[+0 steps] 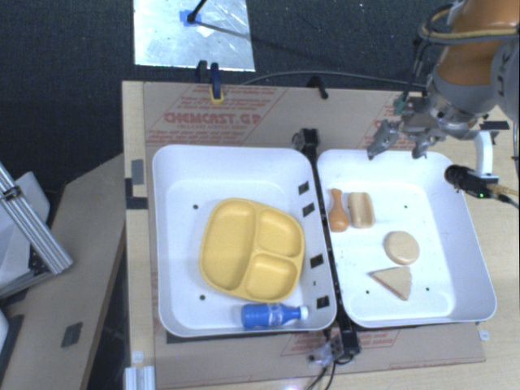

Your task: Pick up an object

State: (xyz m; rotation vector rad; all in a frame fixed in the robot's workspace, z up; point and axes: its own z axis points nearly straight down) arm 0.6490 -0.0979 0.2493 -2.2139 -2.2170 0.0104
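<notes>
A desk (268,108) seen from above carries 2 shallow white bins side by side. The left bin (183,177) holds a yellow divided plate (252,246) and, near its front edge, a blue bottle (272,315) lying on its side. The right bin (455,250) holds 4 small food-like pieces: an orange drumstick shape (336,210) just beside a tan bread roll (361,210), a round beige biscuit (401,247), and a tan wedge (393,282) near the front.

Nothing is picked up yet; every object lies in its bin, so the whole grasp appears left to do.

The grey arm (479,31) reaches in from the right. Its pincer (400,145) hangs over the far rim of the right bin, pointing down, its 2 fingers spread apart and empty, well apart from the pieces below.
</notes>
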